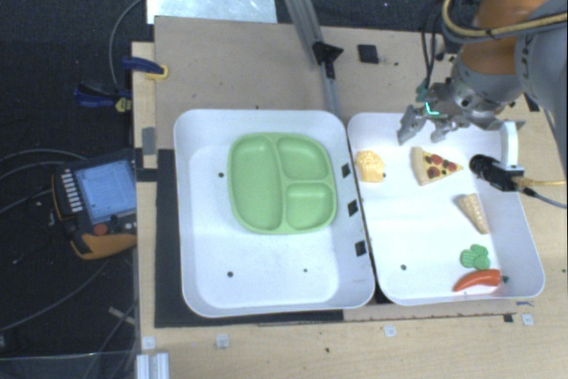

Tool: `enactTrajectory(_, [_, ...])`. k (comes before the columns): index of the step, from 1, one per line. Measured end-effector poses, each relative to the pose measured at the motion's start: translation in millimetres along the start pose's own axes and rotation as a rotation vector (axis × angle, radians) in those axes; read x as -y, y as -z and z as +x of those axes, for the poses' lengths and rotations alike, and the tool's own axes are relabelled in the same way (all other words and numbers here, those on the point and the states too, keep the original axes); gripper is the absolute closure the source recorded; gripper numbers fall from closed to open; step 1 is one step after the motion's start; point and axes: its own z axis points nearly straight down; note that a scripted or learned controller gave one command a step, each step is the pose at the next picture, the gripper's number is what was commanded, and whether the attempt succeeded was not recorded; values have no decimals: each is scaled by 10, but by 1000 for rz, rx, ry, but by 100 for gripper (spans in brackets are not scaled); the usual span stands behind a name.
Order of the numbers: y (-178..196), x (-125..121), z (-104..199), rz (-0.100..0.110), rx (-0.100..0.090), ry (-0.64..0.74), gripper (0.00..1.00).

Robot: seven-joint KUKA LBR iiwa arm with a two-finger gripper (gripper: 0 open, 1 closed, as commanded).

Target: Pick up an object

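Observation:
My gripper [423, 130] hangs over the far edge of the right bin [426, 280], its two grey fingers spread apart with nothing between them. Just below it lies a pizza slice [433, 166]. A yellow toy food piece [369, 165] sits to the left near the bin's divider. Further toward the front right are a tan cone [474, 212], a green broccoli piece [475, 258] and a red-orange sausage [477, 280].
The left bin [204, 262] holds a green divided plate [282, 182]. A grey pole [297, 4] slants down to the bench behind the bins. A tablet-like controller [98, 195] lies off the bench at the left.

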Motion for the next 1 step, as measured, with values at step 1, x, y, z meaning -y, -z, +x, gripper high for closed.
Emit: enactTrajectory(1, [17, -9, 0, -4, 0, 0, 0])
